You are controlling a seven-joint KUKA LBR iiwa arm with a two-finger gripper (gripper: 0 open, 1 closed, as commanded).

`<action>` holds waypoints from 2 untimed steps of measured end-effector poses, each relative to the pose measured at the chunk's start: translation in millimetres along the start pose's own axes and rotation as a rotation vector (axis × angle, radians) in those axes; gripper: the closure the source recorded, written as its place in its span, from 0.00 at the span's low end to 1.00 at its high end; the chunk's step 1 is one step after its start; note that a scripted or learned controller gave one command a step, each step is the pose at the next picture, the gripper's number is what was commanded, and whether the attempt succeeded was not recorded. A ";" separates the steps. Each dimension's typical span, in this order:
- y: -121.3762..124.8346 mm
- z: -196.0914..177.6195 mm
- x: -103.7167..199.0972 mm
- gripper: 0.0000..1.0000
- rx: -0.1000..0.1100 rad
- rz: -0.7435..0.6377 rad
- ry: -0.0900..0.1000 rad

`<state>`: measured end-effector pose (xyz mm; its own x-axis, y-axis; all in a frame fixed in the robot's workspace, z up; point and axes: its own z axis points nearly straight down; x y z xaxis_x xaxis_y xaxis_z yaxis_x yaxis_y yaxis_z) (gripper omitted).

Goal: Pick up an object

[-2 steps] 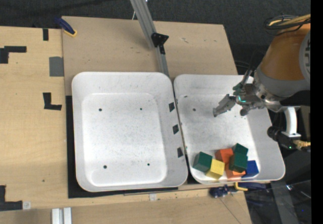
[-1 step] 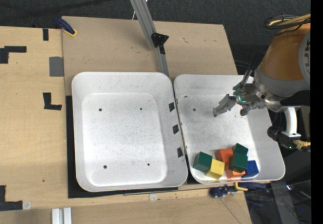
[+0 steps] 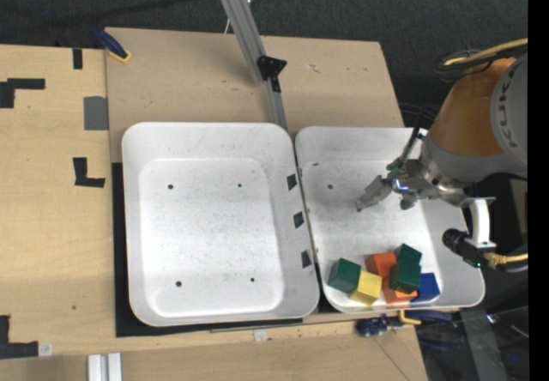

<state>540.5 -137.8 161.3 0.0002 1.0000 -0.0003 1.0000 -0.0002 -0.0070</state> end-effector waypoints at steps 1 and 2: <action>-4.1 44.7 -3.1 0.00 0.000 -0.001 0.001; -4.6 70.6 -2.5 0.00 -0.003 -0.002 0.000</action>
<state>535.3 -140.3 90.7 -0.0013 1.0000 -0.0002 1.0000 0.0013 -0.0038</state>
